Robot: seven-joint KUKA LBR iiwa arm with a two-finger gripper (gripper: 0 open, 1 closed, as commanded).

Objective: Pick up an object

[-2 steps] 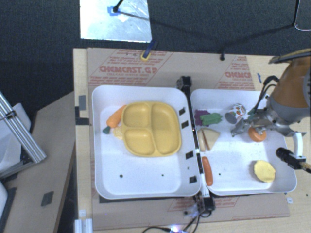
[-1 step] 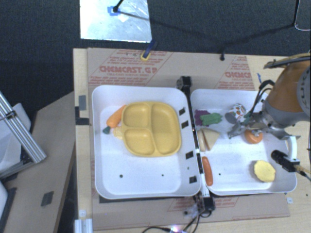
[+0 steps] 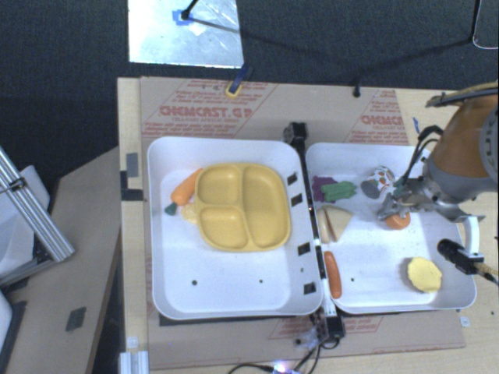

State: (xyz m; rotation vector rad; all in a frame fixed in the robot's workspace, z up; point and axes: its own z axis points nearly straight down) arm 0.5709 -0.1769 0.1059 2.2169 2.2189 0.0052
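My gripper (image 3: 395,206) hangs low in the right bin (image 3: 366,291), right over a small orange round object (image 3: 398,221) that peeks out beneath it. Close by to the upper left lies a white ball with red marks (image 3: 379,180). A purple and green toy (image 3: 334,188) lies at the bin's upper left, a pale wedge (image 3: 334,222) below it. A red sausage (image 3: 333,274) rests by the bin's left wall. A yellow round piece (image 3: 423,274) sits at the lower right.
The left bin (image 3: 234,294) holds a yellow divided plate (image 3: 238,206) with a carrot (image 3: 184,187) at its left edge. The grey arm with its orange band (image 3: 468,142) enters from the right. A black part (image 3: 456,256) of the arm hangs over the right bin's edge.
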